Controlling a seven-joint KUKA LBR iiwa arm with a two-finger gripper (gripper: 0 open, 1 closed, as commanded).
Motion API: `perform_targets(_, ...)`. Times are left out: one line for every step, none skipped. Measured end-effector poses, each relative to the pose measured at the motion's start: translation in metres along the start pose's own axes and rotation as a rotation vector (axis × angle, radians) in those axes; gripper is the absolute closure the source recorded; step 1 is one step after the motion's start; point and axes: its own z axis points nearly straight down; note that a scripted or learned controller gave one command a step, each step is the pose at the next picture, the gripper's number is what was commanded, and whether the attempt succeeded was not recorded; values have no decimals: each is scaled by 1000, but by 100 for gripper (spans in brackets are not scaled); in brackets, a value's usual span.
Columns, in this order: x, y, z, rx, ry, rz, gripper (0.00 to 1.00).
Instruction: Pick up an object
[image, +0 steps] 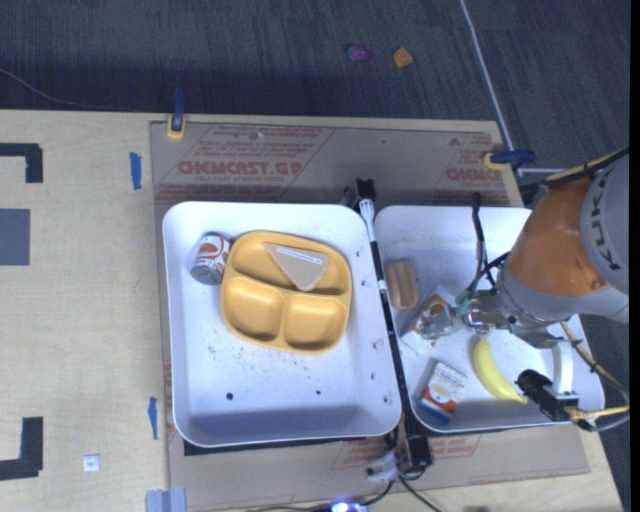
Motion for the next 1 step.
perform_targets(0,-1,1,-4,0,0,0)
